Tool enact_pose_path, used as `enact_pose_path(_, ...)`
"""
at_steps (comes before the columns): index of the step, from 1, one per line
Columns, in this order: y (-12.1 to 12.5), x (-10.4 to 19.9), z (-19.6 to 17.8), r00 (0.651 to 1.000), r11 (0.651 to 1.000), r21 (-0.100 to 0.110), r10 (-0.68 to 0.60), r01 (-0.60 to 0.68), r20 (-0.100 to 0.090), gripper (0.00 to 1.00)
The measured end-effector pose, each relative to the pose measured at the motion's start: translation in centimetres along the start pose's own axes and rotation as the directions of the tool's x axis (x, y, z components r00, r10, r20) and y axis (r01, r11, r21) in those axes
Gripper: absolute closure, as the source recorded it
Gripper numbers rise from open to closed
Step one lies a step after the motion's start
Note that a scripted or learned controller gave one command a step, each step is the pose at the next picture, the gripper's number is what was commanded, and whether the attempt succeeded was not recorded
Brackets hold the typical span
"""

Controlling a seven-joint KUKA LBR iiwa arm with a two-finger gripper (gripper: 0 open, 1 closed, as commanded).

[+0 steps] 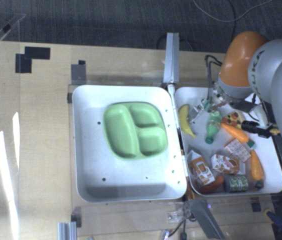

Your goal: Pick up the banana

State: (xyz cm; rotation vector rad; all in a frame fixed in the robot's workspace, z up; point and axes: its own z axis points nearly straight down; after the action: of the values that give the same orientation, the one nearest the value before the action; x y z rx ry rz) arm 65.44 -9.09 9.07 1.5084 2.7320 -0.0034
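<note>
Wood-toned counter stretches across the left. Next comes a white left bin holding a green divided tray. Beside it, the white right bin begins with the banana lying lengthwise along its left wall. Right of the banana sit a green bottle, a carrot and small food packets (crowded together). Above them hangs the gripper, near the bin's upper edge; I cannot tell how wide it stands. The grey arm enters from the right.
</note>
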Motion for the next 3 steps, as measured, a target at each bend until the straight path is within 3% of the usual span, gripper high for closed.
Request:
enact_pose_path(1, -4.7, 0.9, 0.1, 1.0, 1.0, 0.001, 0.016, -0.016, -0.013, 0.0)
enact_pose_path(2, -0.8, -2.9, 0.5, 0.903, 0.903, 0.009, 0.43, -0.43, -0.012, 0.0)
enact_pose_path(3, -3.9, 2.6, 0.0, 0.887, 0.887, 0.004, 0.462, -0.462, -0.008, 0.0)
